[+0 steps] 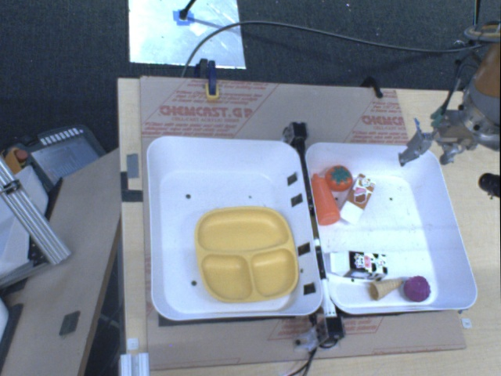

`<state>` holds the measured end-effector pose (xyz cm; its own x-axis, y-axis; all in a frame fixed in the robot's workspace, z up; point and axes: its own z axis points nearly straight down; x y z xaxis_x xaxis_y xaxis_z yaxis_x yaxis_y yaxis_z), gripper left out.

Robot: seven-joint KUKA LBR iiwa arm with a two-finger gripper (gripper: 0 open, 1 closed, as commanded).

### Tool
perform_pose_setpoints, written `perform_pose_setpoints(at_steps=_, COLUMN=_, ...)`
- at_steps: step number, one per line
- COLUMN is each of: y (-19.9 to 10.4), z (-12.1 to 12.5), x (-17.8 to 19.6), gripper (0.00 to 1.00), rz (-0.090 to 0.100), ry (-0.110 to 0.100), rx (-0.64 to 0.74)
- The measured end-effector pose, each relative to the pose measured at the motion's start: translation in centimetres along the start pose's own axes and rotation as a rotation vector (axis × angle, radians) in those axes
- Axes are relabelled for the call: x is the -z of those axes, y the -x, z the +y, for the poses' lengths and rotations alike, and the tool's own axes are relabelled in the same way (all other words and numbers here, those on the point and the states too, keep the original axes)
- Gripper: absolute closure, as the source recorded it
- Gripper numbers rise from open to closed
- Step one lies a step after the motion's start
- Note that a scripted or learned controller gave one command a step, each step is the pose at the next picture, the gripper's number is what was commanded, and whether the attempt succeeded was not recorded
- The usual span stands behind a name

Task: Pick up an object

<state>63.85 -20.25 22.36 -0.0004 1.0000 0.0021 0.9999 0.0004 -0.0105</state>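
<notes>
Your tool point(429, 149) hangs over the top right corner of the right bin point(456, 233), its two fingers spread apart with nothing between them. In that bin you can see a carrot point(325, 200), a tomato point(339, 177), a small carton point(360, 192), a cow-print box point(367, 263) and a purple ice cream cone point(403, 289). The left bin point(172, 210) holds a yellow tray point(244, 252).

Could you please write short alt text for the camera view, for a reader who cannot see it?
The tool hovers open above the right bin's far corner, holding nothing. That bin holds a carrot, tomato and purple ice cream cone; the left bin holds a yellow divided plate.
</notes>
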Motion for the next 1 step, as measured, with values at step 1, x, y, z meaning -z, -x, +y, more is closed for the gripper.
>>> perform_pose_setpoints(at_steps=1, y=-0.08, z=0.25, x=0.83, gripper=0.00, rz=-0.003, ry=0.012, rx=0.003)
